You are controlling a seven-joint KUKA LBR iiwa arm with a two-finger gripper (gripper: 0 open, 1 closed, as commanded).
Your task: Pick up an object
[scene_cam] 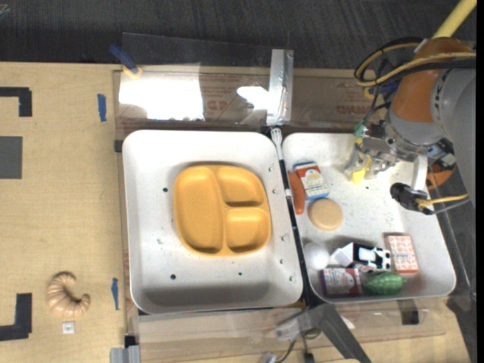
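Two white bins sit side by side on the bench. The left bin (144, 225) holds one yellow tray (221, 208) with three parts, in its middle. The right bin (439, 259) holds many small things: one round tan cookie (327, 215) near its middle, one small carton (310, 181) and one red hot dog (296, 191) by its left edge, and one pink box (401, 252), one black and white toy (370, 257) and one green pickle (382, 283) along its near edge. The gripper (370, 159) hangs over the far right corner of this bin, beside a small yellow thing (357, 175). I cannot tell if it is spread or pinching. The cookie lies toward the near left of the gripper, well apart. One tan croissant (68, 294) lies on the bench, near its left corner.
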